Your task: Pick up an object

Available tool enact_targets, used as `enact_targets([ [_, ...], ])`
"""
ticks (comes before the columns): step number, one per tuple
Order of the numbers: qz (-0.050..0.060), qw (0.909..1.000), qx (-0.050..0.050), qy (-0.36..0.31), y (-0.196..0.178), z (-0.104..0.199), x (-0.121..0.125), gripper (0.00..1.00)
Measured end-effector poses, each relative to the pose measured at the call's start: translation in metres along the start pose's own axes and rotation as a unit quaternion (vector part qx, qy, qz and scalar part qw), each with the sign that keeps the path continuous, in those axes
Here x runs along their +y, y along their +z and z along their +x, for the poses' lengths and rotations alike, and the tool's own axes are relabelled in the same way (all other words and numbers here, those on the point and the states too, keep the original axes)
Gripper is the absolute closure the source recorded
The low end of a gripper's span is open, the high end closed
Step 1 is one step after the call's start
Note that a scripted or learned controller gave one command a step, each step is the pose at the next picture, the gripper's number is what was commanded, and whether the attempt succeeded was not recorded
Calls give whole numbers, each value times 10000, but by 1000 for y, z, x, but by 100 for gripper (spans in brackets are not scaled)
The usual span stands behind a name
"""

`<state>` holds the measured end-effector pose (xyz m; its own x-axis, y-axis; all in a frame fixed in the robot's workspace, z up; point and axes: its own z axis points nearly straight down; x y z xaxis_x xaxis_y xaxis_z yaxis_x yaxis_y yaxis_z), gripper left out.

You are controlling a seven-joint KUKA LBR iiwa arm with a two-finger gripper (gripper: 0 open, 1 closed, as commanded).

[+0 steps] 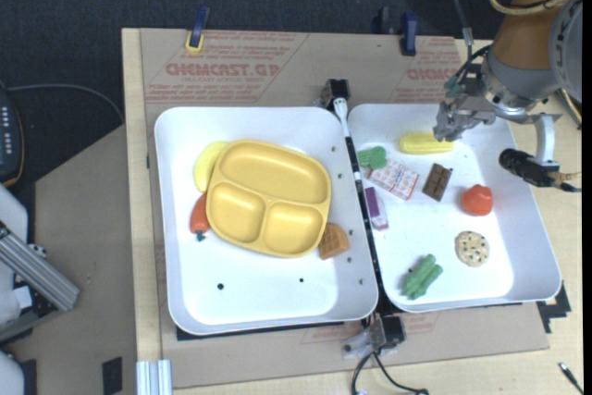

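Note:
My gripper hangs over the back of the right bin, at the right end of a long yellow piece and very close to it. Whether it touches the piece I cannot tell. Spread through the same bin are a green item, a pink and white packet, a brown chocolate bar, a red tomato, a cookie, green beans and a purple item.
The left bin holds a yellow divided tray, with a yellow piece, a red and orange piece and a brown waffle at its edges. A ridge where the two bins meet separates them.

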<state>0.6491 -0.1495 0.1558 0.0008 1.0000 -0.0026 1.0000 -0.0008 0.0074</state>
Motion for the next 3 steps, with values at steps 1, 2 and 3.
enact_targets([
  [1,-4,10000,0,-7,-45,-3,5,100],
  [2,8,10000,4,-6,-71,-4,6,100],
  [3,53,10000,22,-20,-81,40,-31,100],
])
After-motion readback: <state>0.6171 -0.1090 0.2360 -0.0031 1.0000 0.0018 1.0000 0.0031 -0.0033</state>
